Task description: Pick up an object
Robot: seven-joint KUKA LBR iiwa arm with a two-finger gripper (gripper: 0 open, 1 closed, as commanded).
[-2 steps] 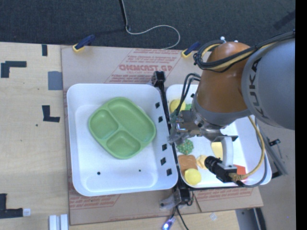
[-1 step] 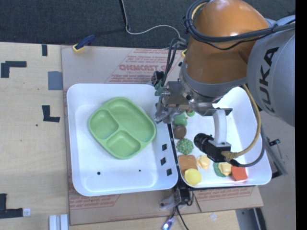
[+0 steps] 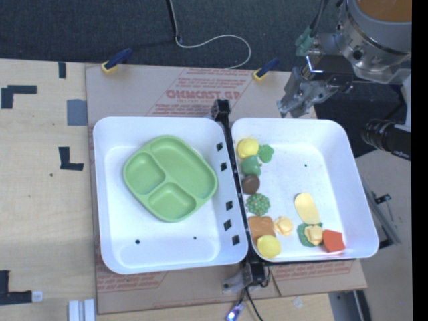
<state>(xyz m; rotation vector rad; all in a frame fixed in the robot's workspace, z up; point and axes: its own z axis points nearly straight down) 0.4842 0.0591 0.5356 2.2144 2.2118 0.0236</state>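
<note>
The pale yellow oblong piece in the right bin lies with its long axis running up-left to down-right. The gripper hangs above that bin's far rim, its state too blurred to tell

- Arm: enters from the upper right corner of the camera view; grey body, with the orange band at the very top edge, above the wrist.
- Wrist: a broad grey metal ring below the orange band, with dark cables running along its left side and a small green fitting beside them.
- Gripper: extends from the wrist down and to the left, tilted rather than vertical; grey and black parts, tips pointing toward the lower left.
- Gripper height: raised, hanging free in the air, touching nothing; nothing sits between its tips.
</note>
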